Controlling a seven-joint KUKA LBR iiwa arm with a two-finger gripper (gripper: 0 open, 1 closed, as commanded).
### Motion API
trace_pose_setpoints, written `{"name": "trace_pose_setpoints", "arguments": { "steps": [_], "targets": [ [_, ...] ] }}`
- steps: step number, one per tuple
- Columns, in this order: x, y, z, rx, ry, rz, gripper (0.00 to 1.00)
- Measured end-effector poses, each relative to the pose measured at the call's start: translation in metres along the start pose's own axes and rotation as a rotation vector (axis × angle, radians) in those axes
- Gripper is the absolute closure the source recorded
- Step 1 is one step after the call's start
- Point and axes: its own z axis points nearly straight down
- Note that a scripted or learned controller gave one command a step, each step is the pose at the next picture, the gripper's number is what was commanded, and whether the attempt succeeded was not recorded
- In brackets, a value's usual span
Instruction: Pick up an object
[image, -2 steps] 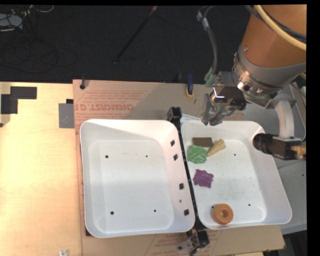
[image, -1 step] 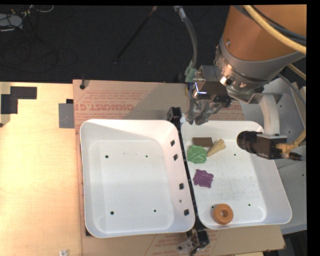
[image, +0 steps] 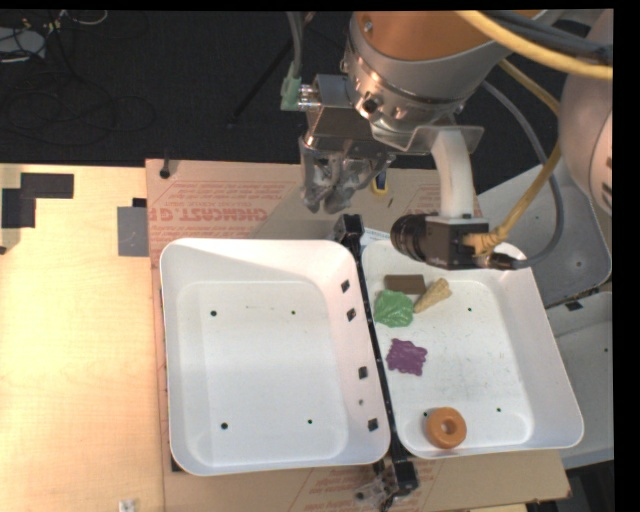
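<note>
Here, right bin (image: 540, 330) holds five objects, one each.

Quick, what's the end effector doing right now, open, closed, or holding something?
End effector: raised above the far edge of the bins, nothing visible in it; open or closed cannot be told.

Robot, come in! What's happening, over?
Gripper above the bins' far edge, holding nothing seen. Toys lie in right bin: donut, purple piece. Way clear.
</note>
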Motion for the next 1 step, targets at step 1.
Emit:
{"name": "trace_pose_setpoints", "arguments": {
  "steps": [1],
  "targets": [
    [0.0336, -0.0331, 0.0019, 0.006, -0.003, 0.003, 1.0]
  ]
}}
